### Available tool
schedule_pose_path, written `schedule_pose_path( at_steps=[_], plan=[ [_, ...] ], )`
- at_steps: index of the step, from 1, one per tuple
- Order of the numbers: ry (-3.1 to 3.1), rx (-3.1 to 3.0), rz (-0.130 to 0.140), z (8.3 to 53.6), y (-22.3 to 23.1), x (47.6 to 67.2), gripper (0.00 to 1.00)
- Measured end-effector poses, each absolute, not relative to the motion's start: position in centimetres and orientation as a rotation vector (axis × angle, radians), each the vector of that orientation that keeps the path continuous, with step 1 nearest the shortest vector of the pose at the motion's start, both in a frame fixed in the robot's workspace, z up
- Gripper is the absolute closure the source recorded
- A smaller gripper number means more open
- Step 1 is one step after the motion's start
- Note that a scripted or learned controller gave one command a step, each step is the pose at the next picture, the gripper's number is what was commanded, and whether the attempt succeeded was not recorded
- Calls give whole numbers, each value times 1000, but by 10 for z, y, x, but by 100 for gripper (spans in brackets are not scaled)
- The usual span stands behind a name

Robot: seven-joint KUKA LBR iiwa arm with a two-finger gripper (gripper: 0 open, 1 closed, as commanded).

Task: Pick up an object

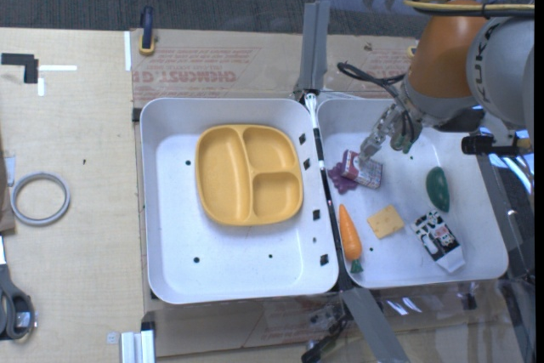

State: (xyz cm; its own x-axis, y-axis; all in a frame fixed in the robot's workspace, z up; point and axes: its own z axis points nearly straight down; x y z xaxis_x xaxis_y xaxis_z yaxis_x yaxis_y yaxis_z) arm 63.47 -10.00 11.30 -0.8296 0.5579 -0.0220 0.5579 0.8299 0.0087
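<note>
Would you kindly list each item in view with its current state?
Pincer: over the right bin, tips at the purple packet.
Purple packet: lying flat, upper left of the right bin.
Carrot: lying along the right bin's left wall.
Cheese: flat on the bin floor.
Green object: resting, untouched.
Carton: on its side.
Yellow tray: upright in the left bin, compartments bare.

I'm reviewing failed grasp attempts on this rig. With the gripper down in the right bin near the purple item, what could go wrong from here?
1. The gripper sits at the upper edge of the purple item, so it may clip a corner and slip off.
2. That item lies close to the bin's left wall; a push could wedge it there.
3. The carrot lies just below and might get nudged.
</note>
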Motion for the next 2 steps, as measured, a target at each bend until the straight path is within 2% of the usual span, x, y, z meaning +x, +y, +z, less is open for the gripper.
schedule_pose_path(
  at_steps=[1, 2],
  plan=[
    [3056, 642, -1, 100, -131, 624, 100],
    [3068, 644, -1, 94, -130, 620, 0]
  ],
)
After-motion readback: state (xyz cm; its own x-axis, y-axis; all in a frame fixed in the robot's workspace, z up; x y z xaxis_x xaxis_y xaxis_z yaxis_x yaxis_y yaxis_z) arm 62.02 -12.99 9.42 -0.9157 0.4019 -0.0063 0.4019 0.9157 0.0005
